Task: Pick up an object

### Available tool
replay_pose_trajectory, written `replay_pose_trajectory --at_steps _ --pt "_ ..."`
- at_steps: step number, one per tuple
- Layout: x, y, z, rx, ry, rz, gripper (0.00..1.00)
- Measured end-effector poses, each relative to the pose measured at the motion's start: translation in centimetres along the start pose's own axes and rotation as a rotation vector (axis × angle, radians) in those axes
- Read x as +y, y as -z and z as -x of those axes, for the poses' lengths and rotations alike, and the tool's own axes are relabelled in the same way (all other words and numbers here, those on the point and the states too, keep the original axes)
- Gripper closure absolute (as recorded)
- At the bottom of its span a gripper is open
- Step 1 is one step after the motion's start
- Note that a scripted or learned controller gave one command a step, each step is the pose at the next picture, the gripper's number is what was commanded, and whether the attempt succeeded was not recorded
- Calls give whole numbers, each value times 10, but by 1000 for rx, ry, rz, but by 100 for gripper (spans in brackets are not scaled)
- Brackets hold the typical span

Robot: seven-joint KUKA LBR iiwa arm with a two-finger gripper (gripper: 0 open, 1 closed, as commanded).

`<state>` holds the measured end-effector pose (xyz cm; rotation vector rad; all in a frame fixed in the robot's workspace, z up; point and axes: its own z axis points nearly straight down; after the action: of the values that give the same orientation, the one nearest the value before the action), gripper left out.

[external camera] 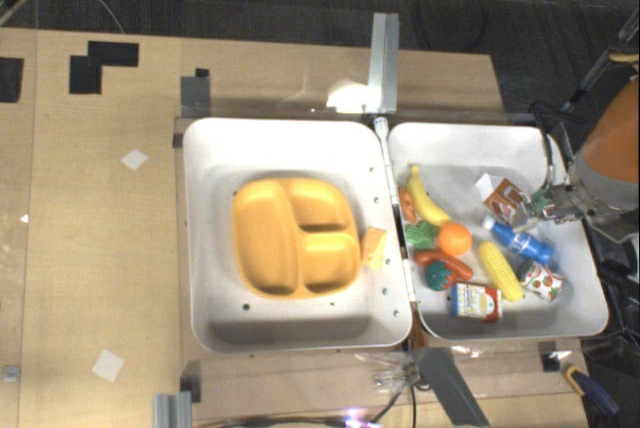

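The right bin [470, 141] holds several toy foods. A banana [425, 199], an orange [455, 239], a green vegetable [421, 236] and a red pepper [445, 269] lie on its left side. A corn cob [498, 270], a blue bottle [521, 243], a brown packet [505, 201], a strawberry carton [541, 283] and a red-and-white box [474, 301] lie toward the right and front. My gripper [549, 205] hangs low at the bin's right wall, just right of the brown packet and above the blue bottle. Nothing shows in its grasp.
The left bin [205, 216] carries a yellow divided plate [295, 236], with a small yellow wedge [373, 245] by its right wall. A metal post [384, 61] stands behind the divider between the bins. The arm's orange band [612, 141] overhangs the right bin's right edge.
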<state>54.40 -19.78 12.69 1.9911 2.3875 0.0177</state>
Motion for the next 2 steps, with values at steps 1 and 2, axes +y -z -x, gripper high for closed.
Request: replay_pose_trajectory --at_steps 1,2 --pt "-4 -36 -54 9 -238 -15 100" --pt "-4 -36 -55 12 -239 -18 0"
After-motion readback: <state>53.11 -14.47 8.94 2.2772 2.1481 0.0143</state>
